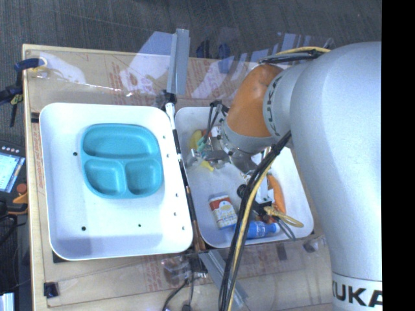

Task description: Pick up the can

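**Arm low over the right bin, can near its front**

We see the gripper (209, 149) in the upper left part of the right bin (299, 193), under the orange band (249, 109) of the arm (337, 148). It is small and dark in this view, and partly covered by the wrist, so we cannot tell how it stands. Just beside it, on its left side in the picture, there are some small yellow and green things (198, 144); they are too mixed for us to name them, and we cannot say if the tool touches them.

The can (223, 212) lies lower in the same bin, near the front wall, well apart from the gripper. It is red and white, and it seems to lie on its side, but the view is not sharp enough to be sure. To its right a blue object (262, 230) lies along the front wall, and above that an orange, long object (277, 192) lies by the right wall. A black and yellow cable (243, 229) hangs from the arm across the bin, between the can and these things.

The left bin (58, 173) holds a turquoise tray (122, 159) with three compartments, lying flat in its middle.
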You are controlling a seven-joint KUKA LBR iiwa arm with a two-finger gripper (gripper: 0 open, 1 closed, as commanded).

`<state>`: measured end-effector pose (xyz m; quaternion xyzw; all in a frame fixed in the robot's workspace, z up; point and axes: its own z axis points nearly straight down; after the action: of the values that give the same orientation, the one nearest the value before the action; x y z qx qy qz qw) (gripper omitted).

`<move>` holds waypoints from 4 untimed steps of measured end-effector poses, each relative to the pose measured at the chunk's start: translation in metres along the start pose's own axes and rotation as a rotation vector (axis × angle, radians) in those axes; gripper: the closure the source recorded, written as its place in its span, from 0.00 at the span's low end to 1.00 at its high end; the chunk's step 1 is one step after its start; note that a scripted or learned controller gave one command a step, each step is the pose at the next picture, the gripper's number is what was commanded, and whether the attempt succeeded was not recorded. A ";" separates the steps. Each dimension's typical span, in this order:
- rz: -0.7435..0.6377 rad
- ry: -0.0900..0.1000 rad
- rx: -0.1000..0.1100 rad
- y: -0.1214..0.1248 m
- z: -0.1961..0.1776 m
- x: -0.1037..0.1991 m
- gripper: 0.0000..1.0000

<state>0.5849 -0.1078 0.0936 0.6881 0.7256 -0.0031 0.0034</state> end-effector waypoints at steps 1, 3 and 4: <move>0.101 0.010 0.004 0.049 0.004 -0.086 0.00; -0.249 0.011 0.004 0.065 -0.072 -0.102 0.00; -0.268 0.010 0.002 0.006 -0.082 -0.103 0.00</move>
<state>0.5968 -0.2092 0.1769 0.5851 0.8109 -0.0006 -0.0013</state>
